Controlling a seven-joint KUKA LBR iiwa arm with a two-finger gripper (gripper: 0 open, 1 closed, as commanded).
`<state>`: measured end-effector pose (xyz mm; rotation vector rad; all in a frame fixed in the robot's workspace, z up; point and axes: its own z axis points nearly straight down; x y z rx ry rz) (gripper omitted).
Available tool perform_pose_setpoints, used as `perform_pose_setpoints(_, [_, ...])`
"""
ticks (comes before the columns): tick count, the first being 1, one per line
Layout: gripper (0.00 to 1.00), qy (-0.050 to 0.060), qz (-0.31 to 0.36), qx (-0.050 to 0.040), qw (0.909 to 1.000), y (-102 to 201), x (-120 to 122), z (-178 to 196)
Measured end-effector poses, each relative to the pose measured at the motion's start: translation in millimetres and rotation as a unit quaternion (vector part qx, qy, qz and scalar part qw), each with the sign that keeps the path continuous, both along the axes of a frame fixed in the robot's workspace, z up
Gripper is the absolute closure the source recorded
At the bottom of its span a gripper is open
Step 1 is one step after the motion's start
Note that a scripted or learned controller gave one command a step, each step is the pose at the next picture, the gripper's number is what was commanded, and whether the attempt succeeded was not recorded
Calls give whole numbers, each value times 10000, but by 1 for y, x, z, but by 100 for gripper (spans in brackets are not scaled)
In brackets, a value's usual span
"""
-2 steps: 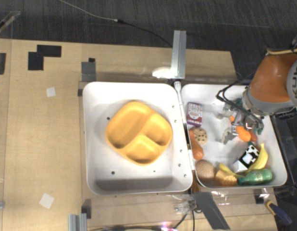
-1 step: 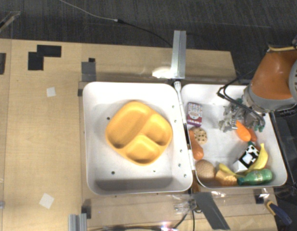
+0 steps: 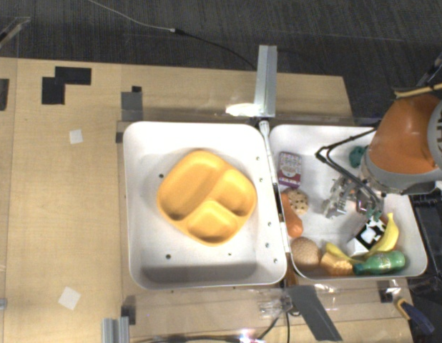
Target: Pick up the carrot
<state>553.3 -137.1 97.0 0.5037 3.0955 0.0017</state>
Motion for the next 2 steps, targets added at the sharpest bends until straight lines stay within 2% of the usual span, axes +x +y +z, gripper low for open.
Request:
perform_pose_setpoints(1, [100, -42, 1162, -20, 9932, -19, 41, -8])
perform_pose_setpoints(2, [100, -51, 366, -12, 9993, -2, 65, 61])
